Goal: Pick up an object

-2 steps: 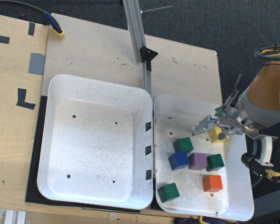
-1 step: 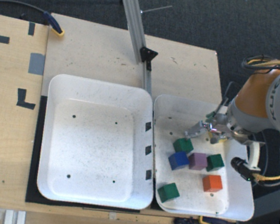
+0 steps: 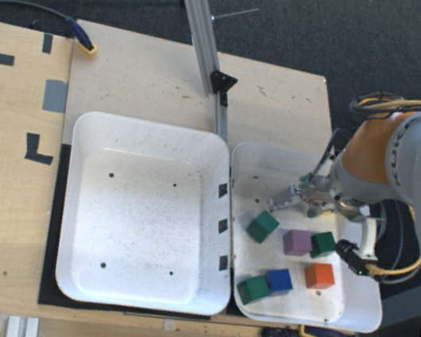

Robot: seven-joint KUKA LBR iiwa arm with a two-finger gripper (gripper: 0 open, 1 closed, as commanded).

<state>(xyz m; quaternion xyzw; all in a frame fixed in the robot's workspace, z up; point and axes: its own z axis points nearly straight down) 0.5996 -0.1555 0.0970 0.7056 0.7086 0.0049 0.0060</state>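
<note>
Several small blocks lie in the right bin (image 3: 346,313): a green block (image 3: 262,227), a purple block (image 3: 297,241), a dark green block (image 3: 323,242), an orange block (image 3: 320,276), a blue block (image 3: 279,280) and another green block (image 3: 254,288). My gripper (image 3: 296,196) hangs over the upper part of the right bin, just above and to the right of the first green block and above the purple one. I see no block in it.
The left bin (image 3: 87,134) sits beside the right one, and their rims meet in the middle. A slanted metal rail (image 3: 205,38) runs from the top down to the bins' junction. The grey arm with its orange band (image 3: 375,148) and cables overhangs the right bin's right side.
</note>
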